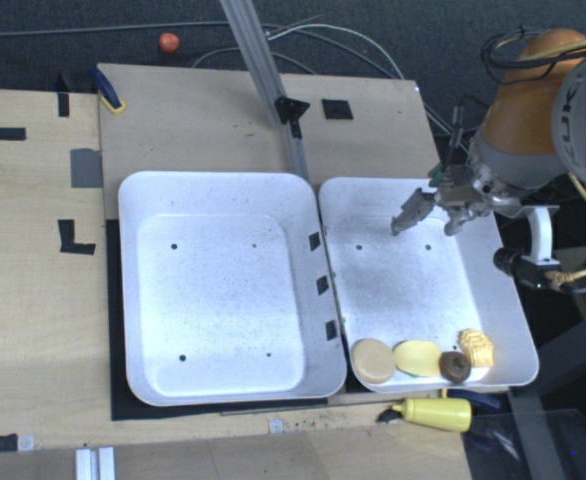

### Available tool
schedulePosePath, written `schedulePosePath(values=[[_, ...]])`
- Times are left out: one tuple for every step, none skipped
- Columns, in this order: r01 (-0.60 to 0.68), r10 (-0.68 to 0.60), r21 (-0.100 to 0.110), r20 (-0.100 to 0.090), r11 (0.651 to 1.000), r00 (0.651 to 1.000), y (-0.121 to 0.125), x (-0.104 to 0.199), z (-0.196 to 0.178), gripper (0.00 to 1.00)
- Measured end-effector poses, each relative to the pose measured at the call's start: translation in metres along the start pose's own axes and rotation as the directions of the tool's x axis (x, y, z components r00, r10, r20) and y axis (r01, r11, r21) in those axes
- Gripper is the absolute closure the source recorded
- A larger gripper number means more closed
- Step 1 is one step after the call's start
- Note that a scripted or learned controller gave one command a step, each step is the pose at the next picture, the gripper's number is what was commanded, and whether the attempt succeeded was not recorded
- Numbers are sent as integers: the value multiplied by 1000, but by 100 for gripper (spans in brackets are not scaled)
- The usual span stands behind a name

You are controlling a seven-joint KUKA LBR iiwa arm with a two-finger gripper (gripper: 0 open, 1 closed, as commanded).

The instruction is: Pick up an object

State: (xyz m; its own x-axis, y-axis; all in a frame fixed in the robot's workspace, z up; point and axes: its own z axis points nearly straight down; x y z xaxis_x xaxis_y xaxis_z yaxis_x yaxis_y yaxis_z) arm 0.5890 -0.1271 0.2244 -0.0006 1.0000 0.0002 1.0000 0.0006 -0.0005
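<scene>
Along the near wall of the right bin (493, 298) lie several small objects: a tan round disc (373, 361), a yellow oval piece (416, 358), a dark brown ring (455, 367) and a small yellow ridged block (476, 347). My gripper (431, 217) hangs over the far part of the right bin, well away from them. Its two fingers are spread apart with nothing between them. The arm's orange band (533, 88) is at the upper right.
The left bin (133, 268) sits beside the right one. A yellow-handled tool (433, 413) lies on the bench just in front of the right bin. A slanted grey metal post (258, 58) rises behind the bins. Cables run at the far right.
</scene>
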Motion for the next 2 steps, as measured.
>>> schedulePosePath(values=[[2,-2,0,0,1000,1000,-59,42,-1,0],[-3,3,2,1,1000,1000,-78,15,18,0]])
